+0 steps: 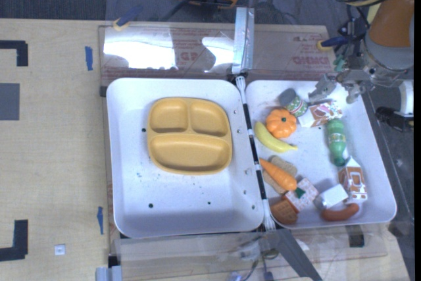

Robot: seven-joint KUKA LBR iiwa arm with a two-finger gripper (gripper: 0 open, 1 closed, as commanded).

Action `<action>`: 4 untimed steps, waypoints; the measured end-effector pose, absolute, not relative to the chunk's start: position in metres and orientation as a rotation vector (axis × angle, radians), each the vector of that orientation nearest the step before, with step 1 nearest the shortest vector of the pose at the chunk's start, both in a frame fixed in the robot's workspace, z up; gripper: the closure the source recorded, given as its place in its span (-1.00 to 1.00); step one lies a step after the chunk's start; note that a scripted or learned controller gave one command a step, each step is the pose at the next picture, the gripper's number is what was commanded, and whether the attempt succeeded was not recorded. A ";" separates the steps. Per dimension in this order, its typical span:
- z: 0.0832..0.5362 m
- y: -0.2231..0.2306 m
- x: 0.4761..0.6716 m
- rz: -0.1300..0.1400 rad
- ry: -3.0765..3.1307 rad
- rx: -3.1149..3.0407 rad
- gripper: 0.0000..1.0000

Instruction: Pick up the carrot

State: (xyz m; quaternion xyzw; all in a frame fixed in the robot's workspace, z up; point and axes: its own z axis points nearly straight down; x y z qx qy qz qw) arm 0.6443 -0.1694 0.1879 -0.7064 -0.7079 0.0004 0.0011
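Two white bins sit side by side on the bench. The left bin (125, 161) holds a yellow divided plate (190, 135). The right bin (381, 187) is crowded with toy food: the carrot (279, 174) lies near its left wall, just below a banana (271, 139) and a small pumpkin (281, 123). A green bottle (337, 139) lies further right (label up), with a sausage (340, 212) near the front edge. The gripper (339, 85) hovers over the bin's far right corner, well apart from the carrot.
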 end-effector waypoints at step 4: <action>0.185 -0.085 0.648 -0.002 -2.504 -1.905 1.00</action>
